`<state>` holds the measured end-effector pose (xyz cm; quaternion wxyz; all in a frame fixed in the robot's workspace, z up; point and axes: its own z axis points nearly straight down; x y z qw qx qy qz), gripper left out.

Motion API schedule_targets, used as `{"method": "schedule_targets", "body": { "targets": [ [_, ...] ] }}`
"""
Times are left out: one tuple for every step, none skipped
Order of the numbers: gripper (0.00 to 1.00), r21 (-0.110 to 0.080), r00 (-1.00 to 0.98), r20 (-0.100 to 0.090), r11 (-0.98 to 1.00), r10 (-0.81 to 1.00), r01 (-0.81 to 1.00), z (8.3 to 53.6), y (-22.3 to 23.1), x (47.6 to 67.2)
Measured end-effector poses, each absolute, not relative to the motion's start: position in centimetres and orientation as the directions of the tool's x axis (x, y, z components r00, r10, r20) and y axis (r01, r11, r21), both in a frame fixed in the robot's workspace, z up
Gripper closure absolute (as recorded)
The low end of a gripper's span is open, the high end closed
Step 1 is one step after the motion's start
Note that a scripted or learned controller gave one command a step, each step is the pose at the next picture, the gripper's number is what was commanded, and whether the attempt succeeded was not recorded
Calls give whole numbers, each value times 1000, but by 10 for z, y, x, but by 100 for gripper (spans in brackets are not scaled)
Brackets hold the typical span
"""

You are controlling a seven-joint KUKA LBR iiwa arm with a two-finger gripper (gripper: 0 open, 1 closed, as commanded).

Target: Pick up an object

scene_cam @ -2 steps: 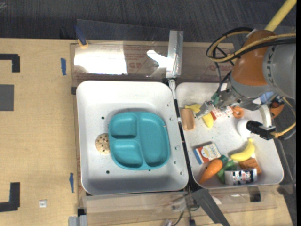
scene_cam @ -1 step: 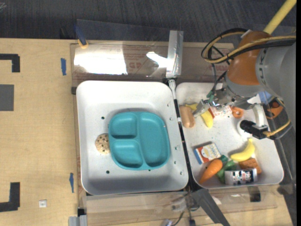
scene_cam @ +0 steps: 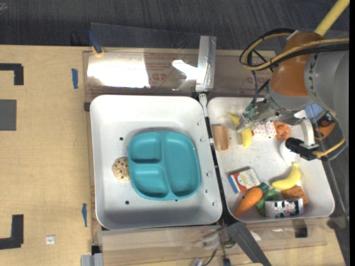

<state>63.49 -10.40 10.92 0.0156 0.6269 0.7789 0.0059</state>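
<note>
While arm is reaching in from desk's right edge, end effector (scene_cam: 256, 113) is hanging over right bin (scene_cam: 321, 173) far corner; finger state unclear; banana (scene_cam: 289, 179), carrot (scene_cam: 249, 200) lying near front edge.

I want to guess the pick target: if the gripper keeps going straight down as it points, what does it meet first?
Probably the small yellow item just below the gripper, in the right bin; depth is unclear.

Reaching in from the right, grey jointed metal arm (scene_cam: 327, 76) with orange band bent downward, small two-finger gripper (scene_cam: 252, 113) lowered at its tip
</note>
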Motion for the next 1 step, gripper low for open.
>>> {"method": "schedule_targets", "body": {
  "targets": [
    [100, 10, -200, 1, 200, 980, 980, 189, -18, 634]
  ]
}}
